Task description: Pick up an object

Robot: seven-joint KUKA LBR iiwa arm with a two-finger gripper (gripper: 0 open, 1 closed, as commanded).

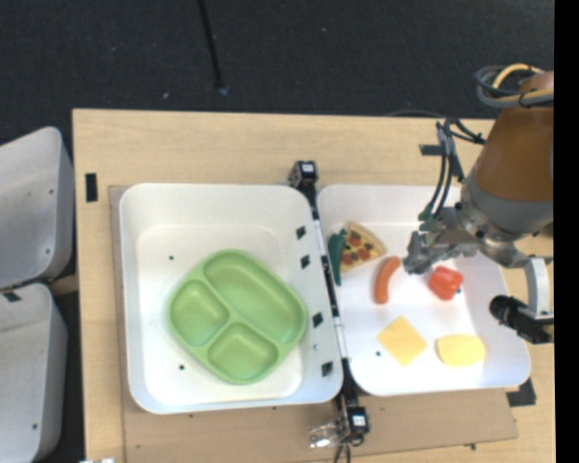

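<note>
My hand hangs low over the right bin, between the toy sausage and the red toy pepper. Whether the hand is released or clenched I cannot tell; my wrist hides it. Nothing visibly held.

Risks, as I judge them:
- Both toys sit just beside the hand, so a descent between them may close on air or nudge one aside.
- The sausage is rounded and may roll out.
- The pizza slice, cheese wedge and yellow piece lie further off.

The green divided plate rests in the left bin.
</note>
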